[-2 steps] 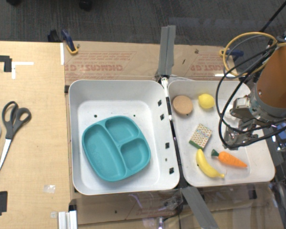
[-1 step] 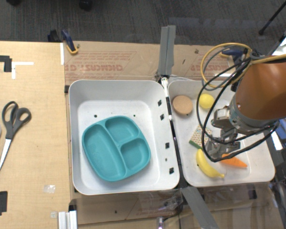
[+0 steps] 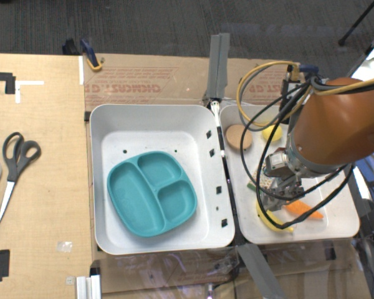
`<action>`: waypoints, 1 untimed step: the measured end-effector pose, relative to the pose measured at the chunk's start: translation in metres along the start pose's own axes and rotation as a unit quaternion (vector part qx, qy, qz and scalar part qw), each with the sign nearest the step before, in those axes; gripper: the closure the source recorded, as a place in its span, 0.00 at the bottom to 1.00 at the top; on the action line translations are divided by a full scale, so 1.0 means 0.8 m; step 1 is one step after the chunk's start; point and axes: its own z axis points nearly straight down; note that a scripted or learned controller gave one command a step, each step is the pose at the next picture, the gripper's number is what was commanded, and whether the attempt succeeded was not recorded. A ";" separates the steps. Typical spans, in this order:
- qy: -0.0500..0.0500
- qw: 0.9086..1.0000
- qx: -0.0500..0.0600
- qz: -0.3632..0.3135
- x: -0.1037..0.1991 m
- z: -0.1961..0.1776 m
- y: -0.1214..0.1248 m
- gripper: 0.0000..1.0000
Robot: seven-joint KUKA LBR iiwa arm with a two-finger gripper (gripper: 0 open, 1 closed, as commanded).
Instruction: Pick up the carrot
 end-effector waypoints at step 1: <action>0.000 1.000 -0.001 -0.011 -0.088 0.012 0.005 1.00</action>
